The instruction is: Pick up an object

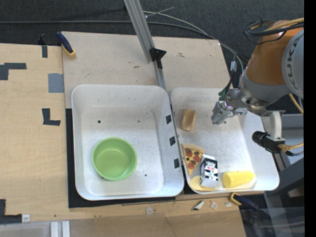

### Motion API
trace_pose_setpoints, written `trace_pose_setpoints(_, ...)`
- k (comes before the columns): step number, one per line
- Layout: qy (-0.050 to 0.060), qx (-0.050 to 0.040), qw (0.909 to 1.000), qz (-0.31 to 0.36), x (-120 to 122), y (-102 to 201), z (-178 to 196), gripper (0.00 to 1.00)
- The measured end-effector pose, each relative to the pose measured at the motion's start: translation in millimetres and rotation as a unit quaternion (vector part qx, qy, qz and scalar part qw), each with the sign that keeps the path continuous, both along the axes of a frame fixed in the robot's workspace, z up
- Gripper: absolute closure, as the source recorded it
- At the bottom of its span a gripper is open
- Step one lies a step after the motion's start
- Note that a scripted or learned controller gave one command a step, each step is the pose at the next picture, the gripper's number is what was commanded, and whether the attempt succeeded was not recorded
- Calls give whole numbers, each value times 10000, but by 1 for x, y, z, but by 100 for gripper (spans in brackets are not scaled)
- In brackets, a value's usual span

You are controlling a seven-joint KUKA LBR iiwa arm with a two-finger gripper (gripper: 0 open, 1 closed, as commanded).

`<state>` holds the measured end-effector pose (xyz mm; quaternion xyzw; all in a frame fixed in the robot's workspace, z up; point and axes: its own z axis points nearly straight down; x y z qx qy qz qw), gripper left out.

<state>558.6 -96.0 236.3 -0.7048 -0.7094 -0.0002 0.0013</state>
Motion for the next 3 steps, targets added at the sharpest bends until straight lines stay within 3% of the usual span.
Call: trace_pose_setpoints(3,24,-6,10000,2,3,179,-19,100)
